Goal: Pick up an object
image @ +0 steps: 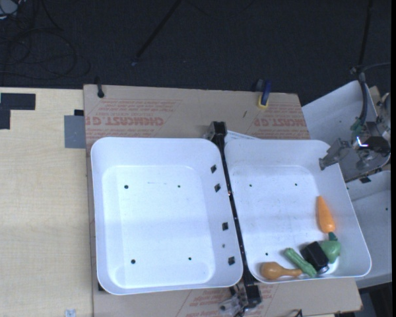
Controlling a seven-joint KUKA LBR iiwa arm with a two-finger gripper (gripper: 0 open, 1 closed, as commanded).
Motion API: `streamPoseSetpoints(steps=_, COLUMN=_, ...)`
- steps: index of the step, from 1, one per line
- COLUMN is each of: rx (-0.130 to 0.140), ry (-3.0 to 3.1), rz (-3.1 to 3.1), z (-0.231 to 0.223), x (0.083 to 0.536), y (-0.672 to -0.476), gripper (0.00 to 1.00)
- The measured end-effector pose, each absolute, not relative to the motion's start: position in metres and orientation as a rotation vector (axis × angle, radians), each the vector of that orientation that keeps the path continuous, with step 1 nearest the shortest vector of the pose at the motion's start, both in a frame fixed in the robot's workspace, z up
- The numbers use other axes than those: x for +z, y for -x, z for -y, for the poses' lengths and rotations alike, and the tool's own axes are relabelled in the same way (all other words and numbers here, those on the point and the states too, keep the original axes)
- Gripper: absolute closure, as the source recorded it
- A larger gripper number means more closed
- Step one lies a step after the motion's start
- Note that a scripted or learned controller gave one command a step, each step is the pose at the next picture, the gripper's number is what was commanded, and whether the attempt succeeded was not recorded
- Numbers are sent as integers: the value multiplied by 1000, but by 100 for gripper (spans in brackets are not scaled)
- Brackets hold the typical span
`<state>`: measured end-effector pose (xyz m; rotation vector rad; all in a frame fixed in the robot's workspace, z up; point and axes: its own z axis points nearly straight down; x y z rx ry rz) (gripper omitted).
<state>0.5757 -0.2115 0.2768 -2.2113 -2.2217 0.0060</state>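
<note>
The counter point(33, 197) carries two white bins. The left bin point(105, 157) offers nothing to pick, so every candidate lies in the right bin point(270, 177), crowded into its 5 o'clock corner. That crowding is the main risk, I judge. The orange carrot-shaped piece point(325, 215) lies against the right wall, leaving little room for a finger on that side. Below it, the green pieces point(302, 261), a black object point(315, 255) and the yellow pear-shaped toy point(277, 270) touch or overlap, so a descent there could nudge several at once or close on two.

The pincer point(340, 152) sits at the bin's 2 o'clock rim, well apart from the pile; it is dark, small and partly cut off, and I cannot tell whether it is open or closed. How the green and black pieces are stacked is also unclear.
</note>
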Motion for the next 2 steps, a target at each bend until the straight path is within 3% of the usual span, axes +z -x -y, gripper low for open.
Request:
streamPoseSetpoints(steps=1, rx=-9, ry=2222, rz=2236, z=172, x=384, y=-648, gripper=0)
streamPoseSetpoints(steps=2, rx=-4, ry=2215, rz=2229, z=102, x=415, y=-645, gripper=0)
